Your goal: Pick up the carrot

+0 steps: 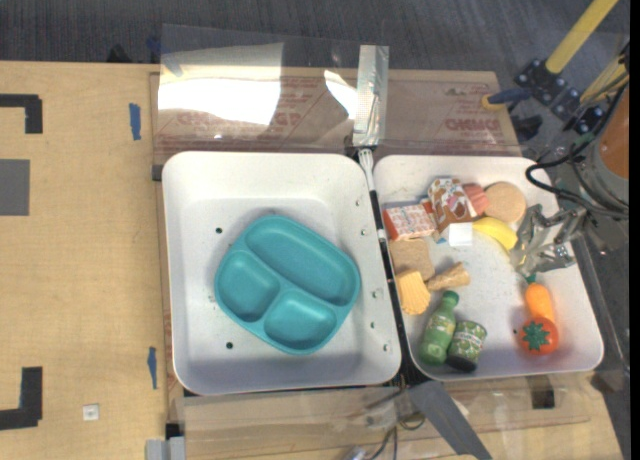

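Camera view: carrot (540, 301) lies in the right bin (590, 348), near its right wall, w/ a tomato-like red-orange piece (537, 337) touching or just below it. End effector (540, 243) hangs just above the carrot's upper end, fingers spread fairly wide w/ nothing between them, so no hold yet. My guess on risks: red piece sits so close that a finger could land on it or nudge it, knocking the carrot aside; bin wall on the right leaves little room for the outer finger; carrot looks smooth and tapered, so it might squirt out if pinched off-centre. Banana (497, 234) and white cube (460, 236) sit to the left, prob. far enough away. Left bin (190, 248) carries a teal divided plate (288, 283). Both bins rest on a cardboard-covered desk (70, 248) w/ black tape marks and blue tape bits; clear plastic sheet at the back; dark grey carpet-like floor beyond; yellow bar and cables top right
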You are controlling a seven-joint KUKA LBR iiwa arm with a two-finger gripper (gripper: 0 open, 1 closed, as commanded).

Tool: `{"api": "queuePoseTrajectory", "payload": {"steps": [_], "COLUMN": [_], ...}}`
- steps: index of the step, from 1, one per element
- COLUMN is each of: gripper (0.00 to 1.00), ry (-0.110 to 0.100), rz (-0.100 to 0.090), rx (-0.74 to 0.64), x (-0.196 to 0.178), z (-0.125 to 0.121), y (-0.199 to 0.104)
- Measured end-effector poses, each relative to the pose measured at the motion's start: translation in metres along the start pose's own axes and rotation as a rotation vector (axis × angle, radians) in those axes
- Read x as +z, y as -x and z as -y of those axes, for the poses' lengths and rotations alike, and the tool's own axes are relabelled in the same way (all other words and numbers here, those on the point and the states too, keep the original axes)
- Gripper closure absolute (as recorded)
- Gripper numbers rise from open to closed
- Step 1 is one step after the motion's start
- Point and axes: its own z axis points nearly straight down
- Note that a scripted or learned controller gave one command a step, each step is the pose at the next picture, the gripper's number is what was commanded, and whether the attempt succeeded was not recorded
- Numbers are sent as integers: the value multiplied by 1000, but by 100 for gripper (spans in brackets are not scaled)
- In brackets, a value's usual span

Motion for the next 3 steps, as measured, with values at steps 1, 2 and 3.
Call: {"api": "queuePoseTrajectory", "payload": {"steps": [1,2,3], "gripper": [100,0,0], "ry": [6,15,0], "rz": [-5,7,4], "rx": [-332,-343,-391], "x": [130,130,134], "z": [55,46,37], "y": [-9,-1,-33]}}
